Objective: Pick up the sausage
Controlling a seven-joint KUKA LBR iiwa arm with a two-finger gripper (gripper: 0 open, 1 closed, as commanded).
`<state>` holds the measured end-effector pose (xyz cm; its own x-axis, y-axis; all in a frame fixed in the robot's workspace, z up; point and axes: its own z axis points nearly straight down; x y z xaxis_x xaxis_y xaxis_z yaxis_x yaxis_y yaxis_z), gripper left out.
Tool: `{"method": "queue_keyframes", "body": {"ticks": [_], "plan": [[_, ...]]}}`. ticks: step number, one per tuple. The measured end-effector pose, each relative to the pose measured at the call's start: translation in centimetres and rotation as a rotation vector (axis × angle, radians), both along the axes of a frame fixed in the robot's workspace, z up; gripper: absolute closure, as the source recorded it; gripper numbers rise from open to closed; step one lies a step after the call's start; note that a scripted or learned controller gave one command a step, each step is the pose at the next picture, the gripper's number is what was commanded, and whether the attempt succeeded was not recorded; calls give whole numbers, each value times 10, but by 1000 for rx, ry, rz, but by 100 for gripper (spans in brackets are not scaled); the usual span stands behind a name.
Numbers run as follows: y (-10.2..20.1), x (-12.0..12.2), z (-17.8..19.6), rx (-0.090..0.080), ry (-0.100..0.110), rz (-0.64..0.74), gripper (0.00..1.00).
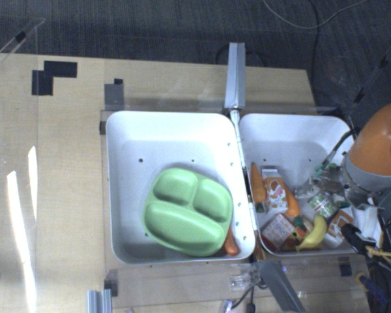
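Camera view: sausage (230, 242) lies beside green tray (189, 210), left bin (127, 175).

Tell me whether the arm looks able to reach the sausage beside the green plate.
Probably, but tightly: the sausage lies open from above, squeezed between the plate and the left bin's wall.

Bright, even overhead light; glare streaks on the bench (26, 175) (left); slightly soft.

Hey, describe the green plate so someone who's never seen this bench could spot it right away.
Look at the left white bin of the two. Toward its front lies the green plate, a rounded tray moulded into three compartments. It is the largest thing in either bin and the sole green one of that size.
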<state>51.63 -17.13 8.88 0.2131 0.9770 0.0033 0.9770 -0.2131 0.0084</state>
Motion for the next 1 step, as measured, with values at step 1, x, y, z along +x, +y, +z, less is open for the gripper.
{"method": "queue_keyframes", "body": {"ticks": [1], "plan": [[-25,-16,54,-2,3,-58,0]]}}
